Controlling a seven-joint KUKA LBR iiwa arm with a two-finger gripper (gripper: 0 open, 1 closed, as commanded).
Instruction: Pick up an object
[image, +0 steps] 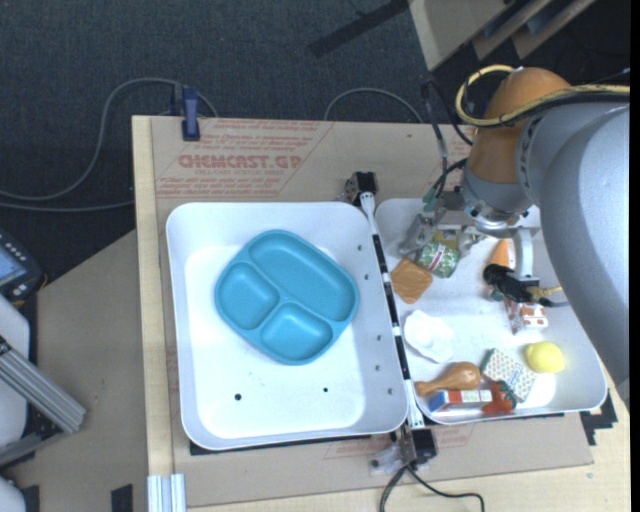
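Arm: a grey arm (575, 200) with an orange band is seen reaching in from the right over the far part of the right bin (590, 395).
Gripper: the gripper (443, 232) is lowered into the right bin's far left corner; whether it is open or closed cannot be told.
Nearest object: a green-and-white packet (440, 256) is seen right under the gripper, touching or nearly touching it; a hold on it cannot be confirmed.
Beside it: a brown piece (410, 281) lies just next to the packet, close to the bin's left wall.
Middle of right bin: a white lump (430, 336) is placed near the left wall.
Near edge of right bin: a tan drumstick (451, 378), a red-and-white box (468, 400) and a patterned packet (509, 372) are crowded together; a yellow ball (544, 356) sits just to their right.
Left bin: the left bin (200, 400) carries a blue divided plate (285, 296), laid flat near its middle.
Bench: both bins are set side by side on the bench (240, 150).
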